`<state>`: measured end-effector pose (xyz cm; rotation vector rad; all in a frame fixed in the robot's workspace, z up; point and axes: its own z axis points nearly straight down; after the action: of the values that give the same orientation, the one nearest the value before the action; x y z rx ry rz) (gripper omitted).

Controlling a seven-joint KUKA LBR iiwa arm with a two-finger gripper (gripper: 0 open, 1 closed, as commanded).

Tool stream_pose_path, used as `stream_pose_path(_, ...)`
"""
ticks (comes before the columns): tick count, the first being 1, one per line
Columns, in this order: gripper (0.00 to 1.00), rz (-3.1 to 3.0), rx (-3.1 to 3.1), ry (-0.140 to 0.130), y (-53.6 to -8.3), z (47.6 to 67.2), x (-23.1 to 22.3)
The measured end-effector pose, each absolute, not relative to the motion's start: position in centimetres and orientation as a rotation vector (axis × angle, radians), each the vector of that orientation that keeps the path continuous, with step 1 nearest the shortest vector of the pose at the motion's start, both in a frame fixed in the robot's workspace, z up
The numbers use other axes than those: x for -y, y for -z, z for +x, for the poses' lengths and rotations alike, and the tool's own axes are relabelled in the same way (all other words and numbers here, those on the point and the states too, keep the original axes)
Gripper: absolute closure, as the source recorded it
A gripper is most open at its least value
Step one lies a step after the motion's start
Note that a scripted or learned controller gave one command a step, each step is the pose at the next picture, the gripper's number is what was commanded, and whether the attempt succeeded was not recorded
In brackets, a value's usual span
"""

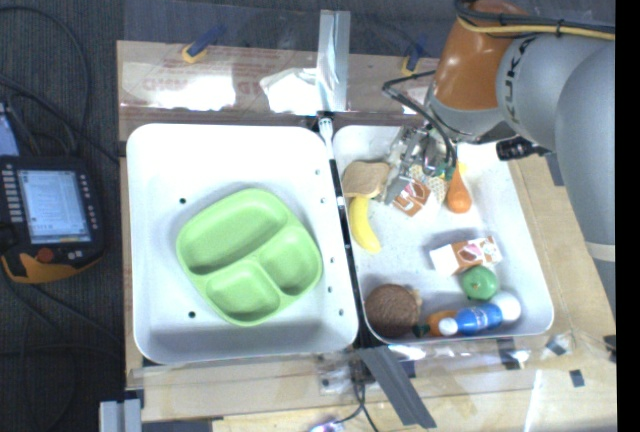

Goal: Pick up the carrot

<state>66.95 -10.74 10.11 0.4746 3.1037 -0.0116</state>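
Observation:
The carrot is a short orange piece lying near the back of the right bin, close to its right wall. My gripper hangs low over the back of that bin, just left of the carrot and above a small red and white packet. The carrot lies beside the gripper, apart from it. The orange band and grey arm reach in from the upper right.
In the right bin there are also a tan bread-like piece, a banana, a brown round item, a small carton, a green fruit and a blue-capped bottle. The left bin holds a green divided plate.

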Motion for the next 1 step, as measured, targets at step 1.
stream_pose_path(1, 1.0, 0.101, -3.131, 0.006, -21.28, 64.0, 16.74)
